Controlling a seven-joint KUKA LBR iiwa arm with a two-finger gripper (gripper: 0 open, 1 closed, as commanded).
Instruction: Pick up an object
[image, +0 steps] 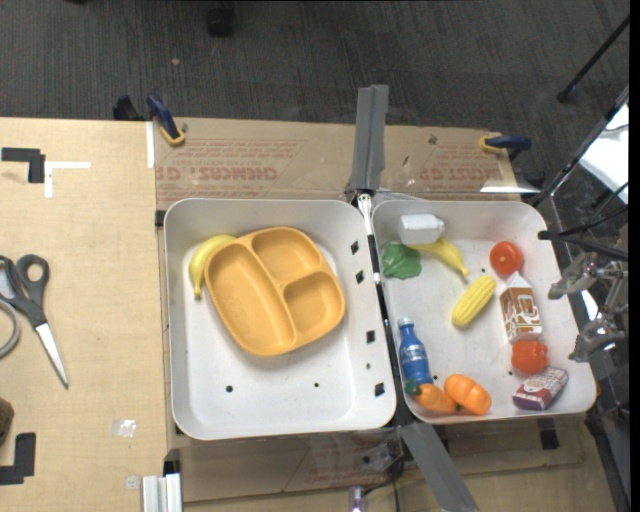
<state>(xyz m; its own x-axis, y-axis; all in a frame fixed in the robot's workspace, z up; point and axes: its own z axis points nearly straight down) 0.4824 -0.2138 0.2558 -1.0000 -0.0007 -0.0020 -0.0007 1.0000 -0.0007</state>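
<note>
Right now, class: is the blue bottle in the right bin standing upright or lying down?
Lying down. The blue bottle lies flat on the right bin floor, its whole side showing, white cap toward the far rim.

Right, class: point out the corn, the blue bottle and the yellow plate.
corn (474, 300), camera view, middle of the cob
blue bottle (411, 354), camera view, on its label
yellow plate (266, 290), camera view, ridge between its compartments

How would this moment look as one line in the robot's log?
task: pick up an object | gripper: at right bin edge | holding: nothing seen | left bin: yellow tray
</note>
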